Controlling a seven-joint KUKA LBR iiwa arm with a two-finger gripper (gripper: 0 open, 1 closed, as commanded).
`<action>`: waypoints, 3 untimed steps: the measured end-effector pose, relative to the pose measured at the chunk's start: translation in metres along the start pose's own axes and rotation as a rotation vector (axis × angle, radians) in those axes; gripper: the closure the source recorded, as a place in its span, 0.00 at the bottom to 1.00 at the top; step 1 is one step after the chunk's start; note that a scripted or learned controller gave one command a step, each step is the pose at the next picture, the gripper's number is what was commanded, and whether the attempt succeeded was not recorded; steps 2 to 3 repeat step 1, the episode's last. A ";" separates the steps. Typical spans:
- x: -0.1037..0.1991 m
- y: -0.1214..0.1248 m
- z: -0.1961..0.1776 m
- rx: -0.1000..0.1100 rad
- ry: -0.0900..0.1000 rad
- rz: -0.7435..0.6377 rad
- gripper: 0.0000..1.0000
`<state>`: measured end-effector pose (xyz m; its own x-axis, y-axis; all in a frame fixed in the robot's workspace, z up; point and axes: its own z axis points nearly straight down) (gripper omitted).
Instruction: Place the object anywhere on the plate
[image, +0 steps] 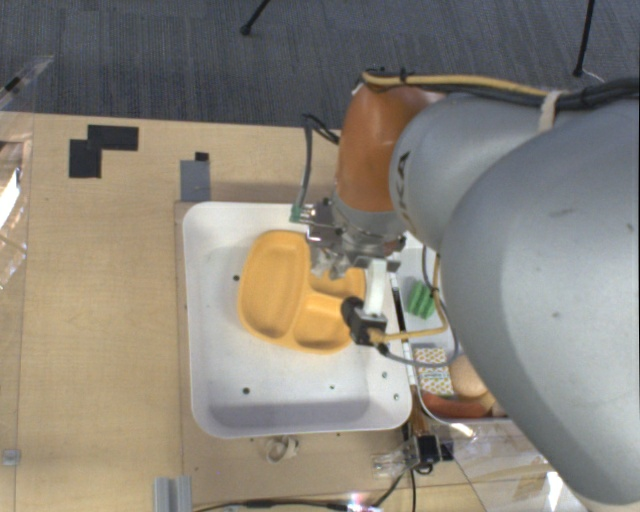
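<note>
A yellow plate (285, 295) with two compartments lies in the left white bin (290, 405), toward its right side. My gripper (345, 272) hangs over the plate's right edge, under the orange band of the arm. I cannot make out any object held in it; the wrist and its cables hide the spot beneath it. A small green object (421, 300) lies in the right bin, just right of the gripper.
The grey arm covers most of the right bin. Below it a patterned item (432, 378) and a tan and red item (466, 398) peek out. Cables (420, 450) lie at the bench's front edge. Black markers (100, 148) sit on the bench at the back left.
</note>
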<state>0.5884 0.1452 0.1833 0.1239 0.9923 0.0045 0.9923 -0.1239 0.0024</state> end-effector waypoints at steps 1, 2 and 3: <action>-0.005 0.002 0.000 -0.001 -0.004 0.006 0.00; -0.005 0.002 0.000 -0.001 -0.004 0.006 0.00; -0.005 0.002 0.000 -0.001 -0.004 0.006 0.00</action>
